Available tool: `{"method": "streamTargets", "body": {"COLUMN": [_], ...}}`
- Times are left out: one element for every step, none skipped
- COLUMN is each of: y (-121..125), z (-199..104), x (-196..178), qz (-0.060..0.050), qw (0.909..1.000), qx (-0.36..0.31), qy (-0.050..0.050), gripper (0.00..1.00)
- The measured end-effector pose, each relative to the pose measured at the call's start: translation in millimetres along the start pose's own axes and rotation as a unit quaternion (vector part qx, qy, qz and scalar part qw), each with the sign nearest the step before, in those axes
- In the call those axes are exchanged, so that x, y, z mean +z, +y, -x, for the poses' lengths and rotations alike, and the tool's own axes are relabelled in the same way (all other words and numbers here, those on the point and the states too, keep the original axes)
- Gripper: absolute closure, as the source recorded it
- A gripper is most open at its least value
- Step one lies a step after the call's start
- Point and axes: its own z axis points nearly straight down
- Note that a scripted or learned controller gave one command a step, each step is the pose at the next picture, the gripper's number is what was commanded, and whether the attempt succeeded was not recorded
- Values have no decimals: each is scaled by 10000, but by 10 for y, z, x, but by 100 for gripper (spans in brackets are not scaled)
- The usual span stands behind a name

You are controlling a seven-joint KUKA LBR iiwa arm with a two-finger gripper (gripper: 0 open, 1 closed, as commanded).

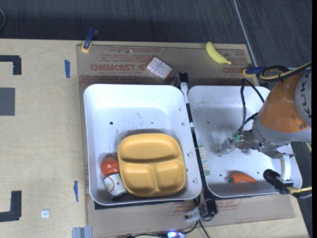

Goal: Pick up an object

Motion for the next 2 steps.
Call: {"method": "streamTargets", "body": {"y": [-270,-304], "z": [-94,-235], "x": [95,98], "qz": [2,-8], "qw": [10000,10000], "qx": [-9,-3], "qy": [-3,0], "gripper": [0,0]}}
